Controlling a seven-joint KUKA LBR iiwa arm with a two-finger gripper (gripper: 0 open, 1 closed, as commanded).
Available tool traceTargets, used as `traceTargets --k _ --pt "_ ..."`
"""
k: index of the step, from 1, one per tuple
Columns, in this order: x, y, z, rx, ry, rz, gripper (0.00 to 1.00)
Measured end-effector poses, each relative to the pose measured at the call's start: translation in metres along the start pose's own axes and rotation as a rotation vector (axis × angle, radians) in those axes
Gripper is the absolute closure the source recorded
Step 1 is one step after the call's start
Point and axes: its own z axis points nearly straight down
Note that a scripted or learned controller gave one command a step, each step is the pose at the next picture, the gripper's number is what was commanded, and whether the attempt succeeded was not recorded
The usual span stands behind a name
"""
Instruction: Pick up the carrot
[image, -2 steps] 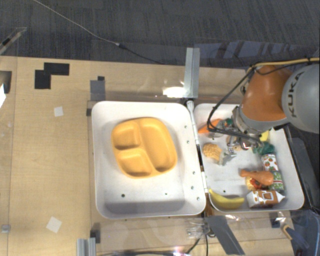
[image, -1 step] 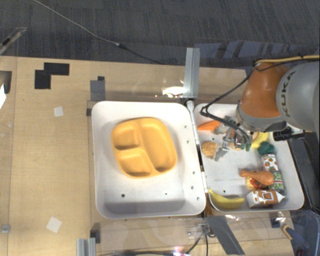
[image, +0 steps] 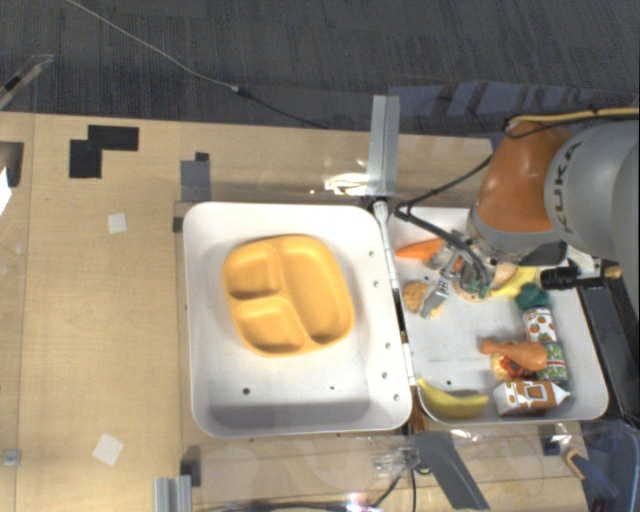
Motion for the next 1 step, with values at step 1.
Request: traceTargets --k 1 --pt "0.0639 -0.0386 -0.0018 -0.004 -0.010 0.261 0.00"
